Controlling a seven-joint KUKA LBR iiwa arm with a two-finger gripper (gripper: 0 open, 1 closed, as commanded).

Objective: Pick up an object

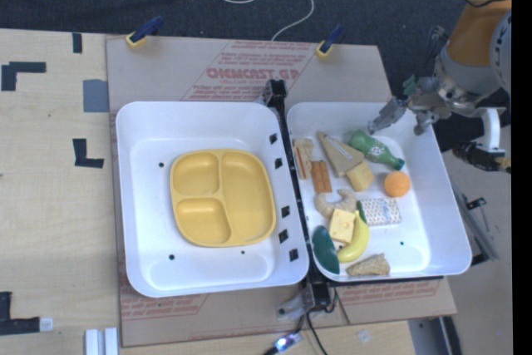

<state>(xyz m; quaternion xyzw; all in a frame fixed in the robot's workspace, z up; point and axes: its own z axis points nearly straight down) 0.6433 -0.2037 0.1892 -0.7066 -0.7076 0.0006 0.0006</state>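
1. Worktop (pixel 50 179) of pale wood carries a cardboard sheet (pixel 249 71) under two white bins side by side.
2. Left bin (pixel 141 129) holds a yellow divided plate (pixel 223 197).
3. Right bin (pixel 440 204) holds toy food: green bottle (pixel 376 149), orange (pixel 397 184), banana (pixel 358 238), cheese cubes (pixel 360 176), bread slice (pixel 369 265).
4. Grey arm (pixel 478 37) reaches in from the right.
5. Tool (pixel 403 116) hangs over the right bin's far rim, near the bottle, fingers spread, nothing between them.
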